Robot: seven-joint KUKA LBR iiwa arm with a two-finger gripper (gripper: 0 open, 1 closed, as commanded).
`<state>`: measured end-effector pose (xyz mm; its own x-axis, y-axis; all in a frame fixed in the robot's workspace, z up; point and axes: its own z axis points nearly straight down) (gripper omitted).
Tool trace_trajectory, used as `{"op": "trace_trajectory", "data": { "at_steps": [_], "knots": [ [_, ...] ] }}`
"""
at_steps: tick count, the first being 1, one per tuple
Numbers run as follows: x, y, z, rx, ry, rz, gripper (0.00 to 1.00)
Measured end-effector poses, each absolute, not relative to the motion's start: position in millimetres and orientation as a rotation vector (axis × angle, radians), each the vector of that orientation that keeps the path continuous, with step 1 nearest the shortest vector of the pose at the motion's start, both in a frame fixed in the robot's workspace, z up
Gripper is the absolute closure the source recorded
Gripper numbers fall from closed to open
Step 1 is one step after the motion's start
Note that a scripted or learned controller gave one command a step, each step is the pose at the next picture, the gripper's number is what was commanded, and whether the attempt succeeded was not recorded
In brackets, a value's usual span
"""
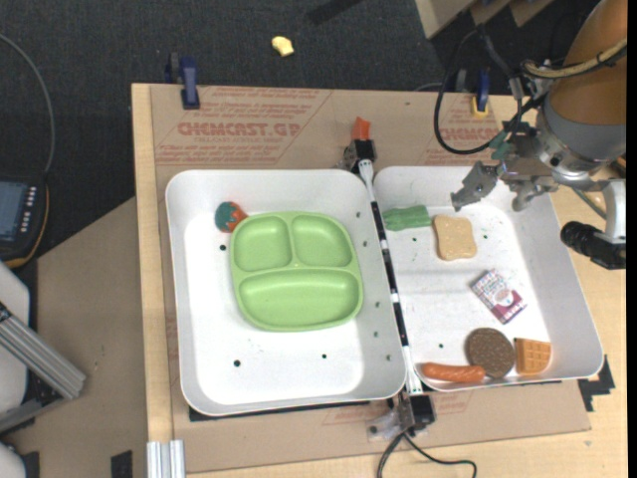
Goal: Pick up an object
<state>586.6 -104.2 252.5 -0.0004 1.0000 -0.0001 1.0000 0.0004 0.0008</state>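
1. The pick is not yet made: the gripper (495,189) hangs above the far part of the right bin (569,297) with its two fingers spread apart and nothing between them
2. Every object lies on a bin floor, so the descent, the closing and the lift are, as I judge it, all left to do
3. Nearest below the gripper is the tan bread slice (455,237), flat on the floor near the far left part of the right bin; it looks thin and low, so I expect the fingers would need to get well down to catch its edges
4. Just beside the slice, toward the divider, lies a green block (405,218), small and longish
5. In the middle of the right bin sits a small pink-and-white packet (497,295), tilted and well apart from the slice
6. Along the near wall lie an orange sausage (454,372), a round brown cookie (489,349) and an orange waffle piece (532,356), close together, the cookie touching or nearly touching its neighbours
7. The left bin (199,347) holds a green divided plate (296,270) and, beside its far left corner, a small red and green toy (230,216)
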Motion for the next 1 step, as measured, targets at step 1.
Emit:
{"op": "trace_trajectory", "data": {
  "at_steps": [1],
  "knots": [
    [604.0,-138.2,144.1,2.229,2.223,-0.009,0.0]
  ]
}}
